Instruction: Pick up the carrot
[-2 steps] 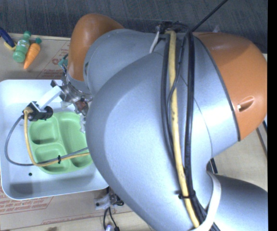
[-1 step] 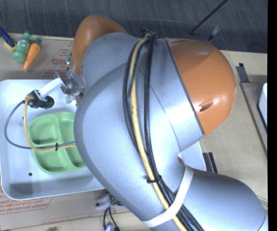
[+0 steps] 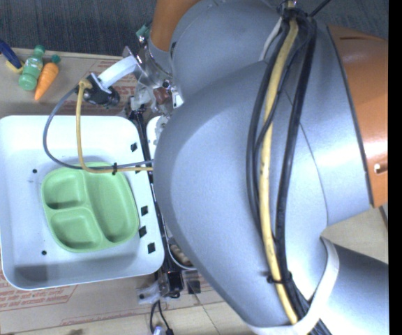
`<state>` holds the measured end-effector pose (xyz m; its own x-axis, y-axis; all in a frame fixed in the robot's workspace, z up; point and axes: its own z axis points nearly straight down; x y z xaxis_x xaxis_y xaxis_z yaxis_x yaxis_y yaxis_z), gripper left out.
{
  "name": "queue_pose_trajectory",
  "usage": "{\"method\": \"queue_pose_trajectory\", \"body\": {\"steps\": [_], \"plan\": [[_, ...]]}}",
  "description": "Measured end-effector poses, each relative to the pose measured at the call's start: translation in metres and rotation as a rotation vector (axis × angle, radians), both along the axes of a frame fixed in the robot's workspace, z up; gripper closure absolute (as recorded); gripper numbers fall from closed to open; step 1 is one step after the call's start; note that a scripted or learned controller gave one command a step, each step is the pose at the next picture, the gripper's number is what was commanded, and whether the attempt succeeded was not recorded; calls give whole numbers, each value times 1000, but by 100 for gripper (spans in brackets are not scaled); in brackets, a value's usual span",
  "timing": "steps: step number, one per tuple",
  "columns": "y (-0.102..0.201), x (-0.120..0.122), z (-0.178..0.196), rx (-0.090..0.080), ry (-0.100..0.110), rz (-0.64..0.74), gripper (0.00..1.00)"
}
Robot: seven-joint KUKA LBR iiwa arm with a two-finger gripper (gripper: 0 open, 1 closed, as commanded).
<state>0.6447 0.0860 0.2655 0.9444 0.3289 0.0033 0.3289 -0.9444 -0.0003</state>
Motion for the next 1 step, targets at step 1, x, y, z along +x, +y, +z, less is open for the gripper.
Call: {"method": "queue_pose_trajectory", "body": {"steps": [1], "plan": [[12, -94, 78, 2, 8, 63, 0]]}}
